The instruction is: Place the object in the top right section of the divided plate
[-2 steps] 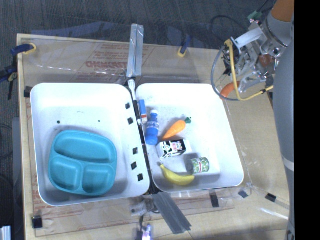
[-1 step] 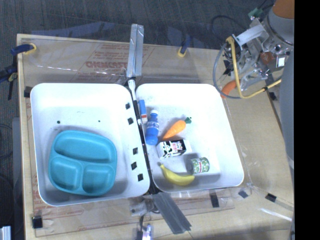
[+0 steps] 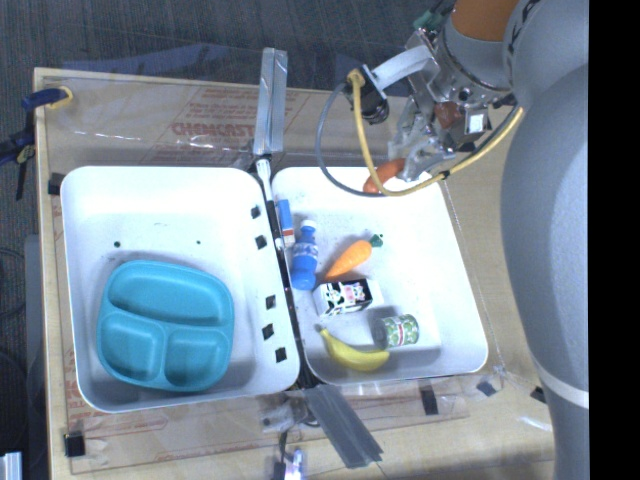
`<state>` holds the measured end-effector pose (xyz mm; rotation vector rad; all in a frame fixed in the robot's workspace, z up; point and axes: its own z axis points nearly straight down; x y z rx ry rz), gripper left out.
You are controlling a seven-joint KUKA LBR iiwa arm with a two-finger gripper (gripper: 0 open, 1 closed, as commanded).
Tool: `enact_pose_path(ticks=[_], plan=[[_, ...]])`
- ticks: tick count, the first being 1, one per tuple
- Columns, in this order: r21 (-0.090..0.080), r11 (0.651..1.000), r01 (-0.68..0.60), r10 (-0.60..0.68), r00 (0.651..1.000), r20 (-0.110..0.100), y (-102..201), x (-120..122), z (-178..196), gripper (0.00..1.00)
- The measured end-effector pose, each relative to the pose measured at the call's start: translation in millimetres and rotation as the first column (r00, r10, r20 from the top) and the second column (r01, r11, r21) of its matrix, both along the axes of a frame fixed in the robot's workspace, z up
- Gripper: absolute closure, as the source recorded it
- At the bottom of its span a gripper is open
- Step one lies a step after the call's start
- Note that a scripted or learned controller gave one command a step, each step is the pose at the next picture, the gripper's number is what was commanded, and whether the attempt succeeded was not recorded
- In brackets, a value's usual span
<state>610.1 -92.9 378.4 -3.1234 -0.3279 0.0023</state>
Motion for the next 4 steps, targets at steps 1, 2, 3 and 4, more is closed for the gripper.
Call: enact_pose_path(ticks=[1,2,3,4], plan=[[0.003,0.98,-0.198,0.199,0.98,-0.004,-59.7,-29.5,-4.4,1.0],[0.001,0.766,-0.643,0.643,0.766,0.0,-117.6,-7.8,-20.4,1.0],[0.004,0.956,-0.295,0.295,0.956,-0.003,-63.8,-3.8,-219.9,1.0],[0.002,1.0,0.001,-0.001,1.0,-0.001,-58.3,38.2,-60.3,1.0]])
